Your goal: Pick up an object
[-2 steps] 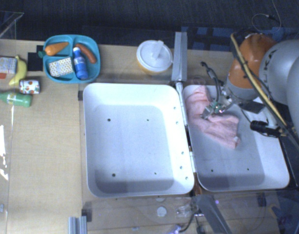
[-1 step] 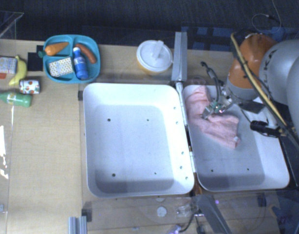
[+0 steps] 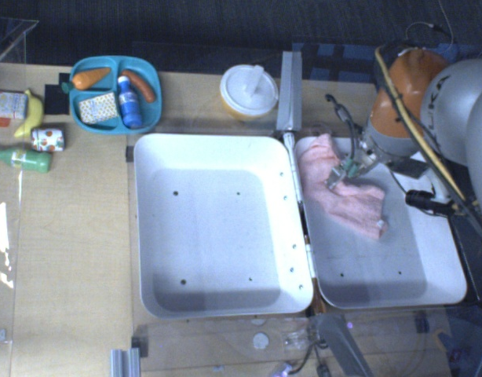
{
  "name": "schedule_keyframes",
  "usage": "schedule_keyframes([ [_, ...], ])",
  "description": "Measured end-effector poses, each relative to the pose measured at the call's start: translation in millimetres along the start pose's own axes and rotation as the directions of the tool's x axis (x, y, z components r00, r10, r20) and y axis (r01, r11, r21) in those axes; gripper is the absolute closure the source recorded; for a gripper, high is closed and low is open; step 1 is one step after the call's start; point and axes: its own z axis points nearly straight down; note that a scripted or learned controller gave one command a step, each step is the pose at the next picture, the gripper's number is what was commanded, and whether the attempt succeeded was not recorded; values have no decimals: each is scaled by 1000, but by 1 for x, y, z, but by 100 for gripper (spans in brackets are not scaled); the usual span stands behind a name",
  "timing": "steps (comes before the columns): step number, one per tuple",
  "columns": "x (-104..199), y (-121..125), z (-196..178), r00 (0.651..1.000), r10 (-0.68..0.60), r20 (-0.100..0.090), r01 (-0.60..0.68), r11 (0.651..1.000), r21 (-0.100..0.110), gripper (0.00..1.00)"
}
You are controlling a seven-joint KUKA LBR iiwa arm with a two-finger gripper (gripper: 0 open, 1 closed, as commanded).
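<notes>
Wooden bench (image 3: 68, 250) under a slanted overhead camera, bearing two shallow white bins side by side; dark floor lies beyond its far edge. Landmark for all positions: the left bin (image 3: 217, 226), a square tray with small dark dots on its floor. Touching its right wall is the right bin (image 3: 398, 265). A pink cloth (image 3: 347, 195) lies crumpled in the far part of the right bin, its near-left edge just beside the wall shared with the left bin. The gripper (image 3: 341, 175) is down on the cloth's upper surface, right of the left bin's far right corner; its tip meets the fabric, but whether the fingers are spread or closed, and whether any fabric lies between them, cannot be told at this scale. The arm (image 3: 453, 108), grey with an orange band (image 3: 406, 93), enters from the right, with cables trailing along it.

Beyond the left bin's far edge stands a yellow cup with a white lid (image 3: 250, 91); just right of the cup, a grey post (image 3: 287, 93) rises above the seam between the bins. Beyond the left bin's far left corner sits a blue divided plate (image 3: 115, 94) holding toy food. Further left of the plate lie a banana (image 3: 31, 115), a small can (image 3: 47, 139) and a green bottle (image 3: 21, 159).
</notes>
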Motion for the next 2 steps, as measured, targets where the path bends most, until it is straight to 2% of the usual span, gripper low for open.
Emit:
schedule_keyframes([
  [1, -2, 34, -81, 952, -306, -15, 306, 952, 9, 100],
  [2, 2, 26, -79, 961, -275, -18, 275, 961, 11, 100],
])
